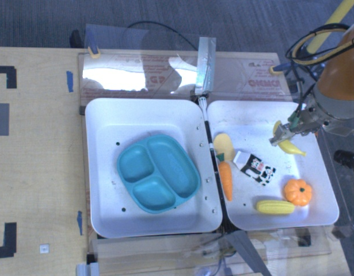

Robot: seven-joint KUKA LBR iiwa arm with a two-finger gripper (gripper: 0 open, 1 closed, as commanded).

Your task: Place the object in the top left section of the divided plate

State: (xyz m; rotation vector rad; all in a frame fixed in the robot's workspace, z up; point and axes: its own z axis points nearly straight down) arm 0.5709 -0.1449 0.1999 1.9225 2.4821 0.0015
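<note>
Banana (292, 148) is the object your gripper (285, 132) looks set on: it lies in the right bin (323, 211), near that bin's far right side, well apart from the blue divided plate (185, 174) in the left bin (99, 154). The gripper sits just above the banana's upper end, and a small yellow piece shows at its tip, but you cannot tell whether the fingers are wide, narrow or closed on anything; the tip is too small and blurred.

Watch for these risks, as far as you can judge from here:

- A curved, smooth banana can roll or squirt out if the fingers close near its end and not across its middle.
- The bin wall is just beside the banana, so a finger may catch on it.
- If the grip is weak, the long carry over the ridge between the bins could shake the banana loose.
- The plate sits turned at an angle, so you could mistake which small section counts as top left.
- The orange pumpkin (297, 192) and the corn cob (274, 207) lie nearer the front of the right bin, clear of the gripper.
</note>
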